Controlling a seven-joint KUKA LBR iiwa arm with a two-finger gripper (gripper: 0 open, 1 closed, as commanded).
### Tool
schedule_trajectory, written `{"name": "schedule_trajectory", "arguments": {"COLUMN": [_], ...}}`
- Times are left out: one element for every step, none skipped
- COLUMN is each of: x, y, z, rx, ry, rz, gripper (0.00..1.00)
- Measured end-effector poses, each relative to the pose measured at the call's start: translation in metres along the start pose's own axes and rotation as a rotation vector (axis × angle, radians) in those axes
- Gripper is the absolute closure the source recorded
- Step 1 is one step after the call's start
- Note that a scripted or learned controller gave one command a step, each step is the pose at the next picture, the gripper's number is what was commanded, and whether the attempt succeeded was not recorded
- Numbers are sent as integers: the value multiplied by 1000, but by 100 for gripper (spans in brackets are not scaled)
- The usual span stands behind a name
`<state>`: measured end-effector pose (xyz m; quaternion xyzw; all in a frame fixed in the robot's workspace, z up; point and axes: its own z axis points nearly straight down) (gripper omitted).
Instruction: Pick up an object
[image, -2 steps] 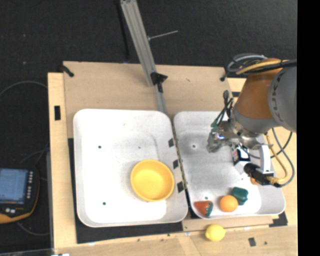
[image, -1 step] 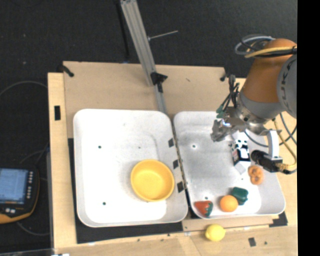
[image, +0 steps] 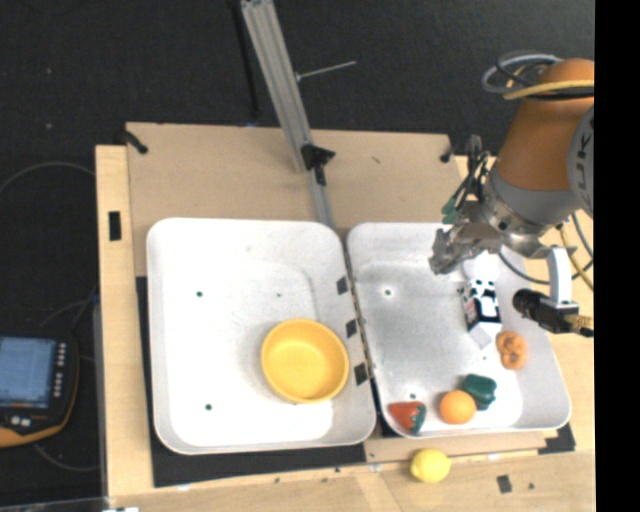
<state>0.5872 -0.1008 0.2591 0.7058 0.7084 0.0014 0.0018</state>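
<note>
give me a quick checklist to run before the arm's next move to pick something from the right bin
1. Hand is over the right bin: ok, above its upper right part.
2. Hand free of any object: cannot tell, its tip is too blurred to read.
3. Targets present in the right bin: ok, orange ball, green object, red object, small orange piece, black and white item.
4. Target directly below the hand: not ok, the nearest item lies to its lower right.
5. All objects inside a bin: not ok, a yellow lemon-like object sits on the bench in front of the right bin.
6. Yellow bowl out of the path: ok, in the left bin.
</note>
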Motion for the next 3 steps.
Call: {"name": "schedule_trajectory", "arguments": {"x": [52,106,163], "y": [3,19,31], "z": [9,21,10], "rx": [3,4,2], "ry": [1,1,3], "rz": [-3,-3,-5], "gripper": [100,100,100]}}
